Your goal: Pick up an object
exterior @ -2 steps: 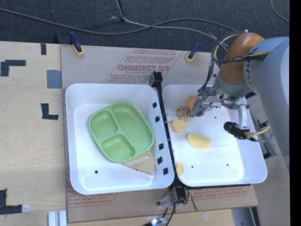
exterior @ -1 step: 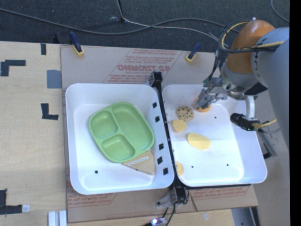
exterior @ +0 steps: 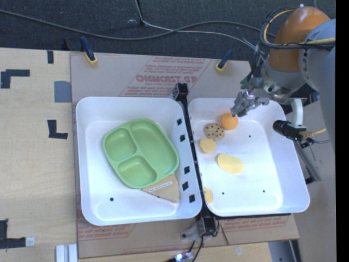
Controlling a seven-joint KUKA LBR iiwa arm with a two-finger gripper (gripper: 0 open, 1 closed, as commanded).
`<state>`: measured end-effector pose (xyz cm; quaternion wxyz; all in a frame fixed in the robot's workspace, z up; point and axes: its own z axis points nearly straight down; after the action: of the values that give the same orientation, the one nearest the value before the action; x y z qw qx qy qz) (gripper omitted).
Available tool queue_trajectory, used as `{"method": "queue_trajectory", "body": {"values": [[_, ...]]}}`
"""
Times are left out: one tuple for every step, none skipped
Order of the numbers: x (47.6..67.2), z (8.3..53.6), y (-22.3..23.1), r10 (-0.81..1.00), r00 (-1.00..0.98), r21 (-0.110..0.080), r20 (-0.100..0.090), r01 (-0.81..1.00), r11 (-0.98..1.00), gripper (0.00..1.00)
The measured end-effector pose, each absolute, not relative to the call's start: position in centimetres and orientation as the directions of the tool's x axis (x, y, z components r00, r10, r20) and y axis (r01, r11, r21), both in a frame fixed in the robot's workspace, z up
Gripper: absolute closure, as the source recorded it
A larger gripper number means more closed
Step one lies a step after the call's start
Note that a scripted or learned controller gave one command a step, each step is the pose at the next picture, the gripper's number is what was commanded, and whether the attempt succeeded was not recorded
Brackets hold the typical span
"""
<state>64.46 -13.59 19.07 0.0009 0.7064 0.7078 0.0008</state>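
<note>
jaws [exterior: 239, 109] hover just above the orange ball [exterior: 229, 121] near the right bin's [exterior: 289, 162] far edge; whether they are parted cannot be told. the ball looks light, smooth, likely to roll; best pinched across its middle.

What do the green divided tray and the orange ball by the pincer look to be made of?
Green divided tray: likely moulded plastic, with an even pale green colour, rounded compartments and a soft sheen. Orange ball, just under the pincer: probably plastic or foam toy fruit, uniform in colour and matte; too small to tell further.
</note>
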Motion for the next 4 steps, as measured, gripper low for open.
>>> {"method": "queue_trajectory", "body": {"values": [[63.7,24.8,-13.9,1.000,-0.001,0.002,0.000,1.000,0.001,1.00],[63.8,23.7,-7.8,1.000,-0.005,-0.002,0.000,1.000,0.005,1.00],[64.0,24.0,-3.3,1.000,-0.005,-0.001,0.000,1.000,0.005,1.00],[63.8,22.9,2.7,1.000,-0.004,-0.003,0.000,1.000,0.004,1.00]]}}
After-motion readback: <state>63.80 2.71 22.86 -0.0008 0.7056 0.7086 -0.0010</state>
